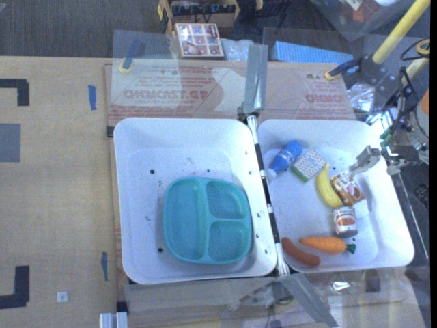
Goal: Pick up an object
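Snack packet [347, 188] lies in right bin [396, 248], touching banana [328, 188], just above small jar [345, 221]. Gripper [364, 160] hangs just above-right of the packet — can't tell how wide it's set. Risk: crowded neighbours — fingers could snag the banana or slip off the crinkly wrapper.

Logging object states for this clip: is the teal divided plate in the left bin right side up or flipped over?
Right side up. The teal divided plate lies flat in the left bin, its three compartments facing the camera with raised ridges between them.
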{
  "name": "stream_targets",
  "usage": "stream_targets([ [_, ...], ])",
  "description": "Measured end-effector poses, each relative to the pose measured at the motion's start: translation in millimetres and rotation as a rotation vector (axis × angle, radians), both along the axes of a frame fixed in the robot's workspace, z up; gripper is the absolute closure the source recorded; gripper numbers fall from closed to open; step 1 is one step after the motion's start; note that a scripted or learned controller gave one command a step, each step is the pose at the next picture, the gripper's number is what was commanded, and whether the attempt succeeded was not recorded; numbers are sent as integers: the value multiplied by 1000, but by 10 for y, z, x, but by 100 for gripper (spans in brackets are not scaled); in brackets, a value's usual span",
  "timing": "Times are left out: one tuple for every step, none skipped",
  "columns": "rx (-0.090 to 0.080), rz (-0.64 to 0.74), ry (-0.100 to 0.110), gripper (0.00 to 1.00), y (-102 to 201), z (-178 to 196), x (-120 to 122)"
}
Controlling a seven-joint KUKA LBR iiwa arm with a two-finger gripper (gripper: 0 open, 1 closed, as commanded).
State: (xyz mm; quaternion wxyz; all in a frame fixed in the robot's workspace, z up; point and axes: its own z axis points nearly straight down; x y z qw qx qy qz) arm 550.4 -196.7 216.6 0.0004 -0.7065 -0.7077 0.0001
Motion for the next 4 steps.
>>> stream_targets([
  [-14, 29, -34, 0, 404, -1032, 106],
  [-9, 9, -20, 0, 165, -1241, 156],
  [-10, 6, -30, 100, 145, -1092, 182],
  [-2, 131, -3, 100, 1087, -41, 1154],
])
